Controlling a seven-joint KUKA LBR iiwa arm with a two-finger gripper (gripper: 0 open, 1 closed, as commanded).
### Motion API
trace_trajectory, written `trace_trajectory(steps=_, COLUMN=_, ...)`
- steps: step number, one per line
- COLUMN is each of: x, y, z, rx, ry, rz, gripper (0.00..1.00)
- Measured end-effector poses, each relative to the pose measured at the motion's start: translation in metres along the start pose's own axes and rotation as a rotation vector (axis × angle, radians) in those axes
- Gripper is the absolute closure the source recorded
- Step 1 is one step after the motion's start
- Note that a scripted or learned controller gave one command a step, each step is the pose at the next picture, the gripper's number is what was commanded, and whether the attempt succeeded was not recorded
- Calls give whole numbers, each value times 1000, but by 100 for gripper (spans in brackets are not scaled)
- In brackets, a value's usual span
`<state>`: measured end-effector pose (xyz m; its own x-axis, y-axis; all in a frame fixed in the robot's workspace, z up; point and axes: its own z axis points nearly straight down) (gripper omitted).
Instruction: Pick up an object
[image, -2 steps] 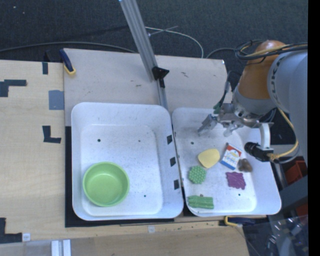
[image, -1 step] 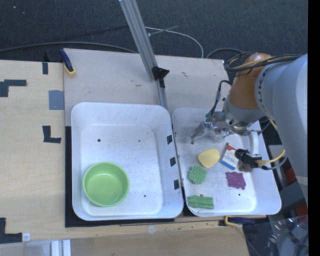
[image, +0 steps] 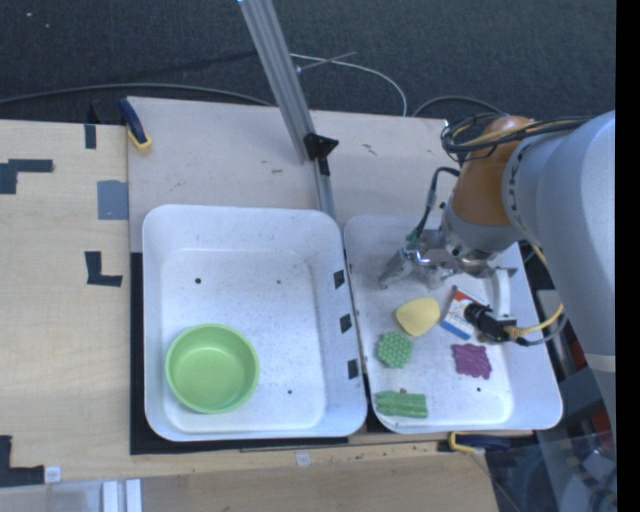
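Tabletop (image: 60, 300) of pale wood with dark tape marks (image: 98, 268) at 9 o'clock; a blue-and-yellow clamp (image: 135, 124) at 11 o'clock; a slanted metal pole (image: 285, 80) at 12; thin cables (image: 380, 80) toward 1

We find no readable text, label, brand, number or sign on anything in the frame.

A bulky, smooth light-grey robot arm (image: 580, 210) with a glossy orange band (image: 485, 185), black cables looped on top, and a metallic two-finger gripper (image: 405, 265).
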<state>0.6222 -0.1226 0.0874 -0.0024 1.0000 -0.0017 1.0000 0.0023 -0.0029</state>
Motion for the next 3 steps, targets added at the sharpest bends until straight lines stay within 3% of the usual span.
trace_trajectory(steps=1, x=1, y=0, z=-11, rx=0, ry=1, rz=-1, gripper=100)
trace_trajectory(steps=2, x=4, y=-9, z=-62, rx=-6, ry=2, rz=1, gripper=100)
trace_trajectory(steps=3, x=3, y=-2, z=-106, rx=-7, ry=1, rz=1, gripper=100)
